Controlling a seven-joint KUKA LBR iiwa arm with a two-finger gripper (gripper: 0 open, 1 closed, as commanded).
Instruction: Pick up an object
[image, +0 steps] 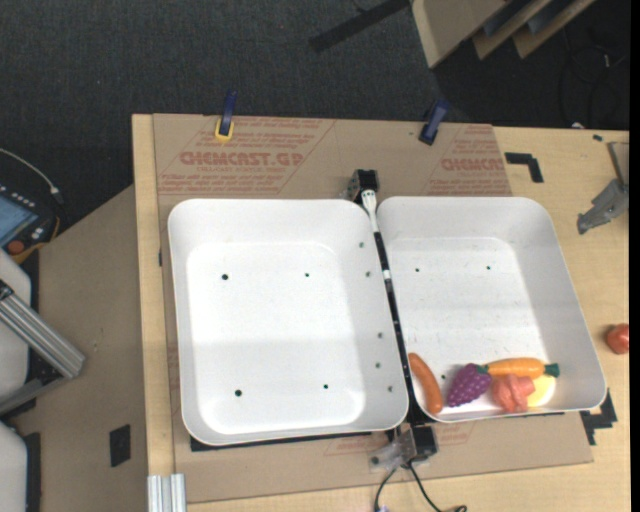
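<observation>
- Bench (300, 150) carries two white bins; the right bin (480, 300) holds the toys.
- Claw (603, 208) hangs at three o'clock, apart from that bin; its opening I cannot tell.
- At five o'clock inside: sausage (425, 383), carrot (520, 367), grapes (468, 384).

Dark carpet floor (150, 60); cardboard-topped bench (300, 150); bright overhead light.

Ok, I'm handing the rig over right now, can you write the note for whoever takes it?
Gripper: at the right edge of the view, outside the bins, holding nothing.
Right bin: toy food bunched in the near corner: sausage, purple grapes, carrot, a red piece, a yellow piece.
A small red thing lies on the bench right of that bin.
Done: nothing picked yet.
Left: pick up one object.
</observation>
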